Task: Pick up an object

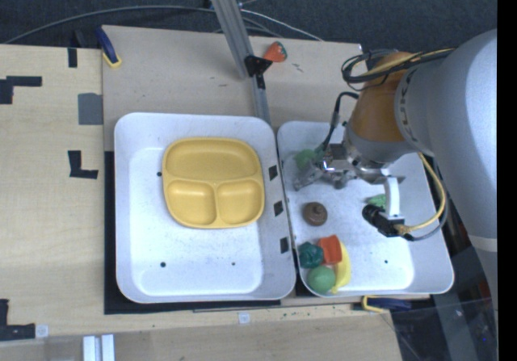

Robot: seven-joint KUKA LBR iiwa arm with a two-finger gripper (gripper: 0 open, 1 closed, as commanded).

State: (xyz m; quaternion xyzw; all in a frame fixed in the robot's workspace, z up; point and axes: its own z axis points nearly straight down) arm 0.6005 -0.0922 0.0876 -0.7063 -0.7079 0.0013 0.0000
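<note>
No text, label, brand, number or sign could be read anywhere: not on the 2 shallow white plastic bins (129, 190), the yellow divided plastic tray (214, 182), or the pale wooden bench (48, 157).

- Yellow divided tray (213, 182): smooth plastic with a soft sheen.
- White bins (137, 214): smooth, slightly glossy plastic.
- Table (48, 214): pale matt wood.
- Arm (452, 109): glossy grey shell.
</note>
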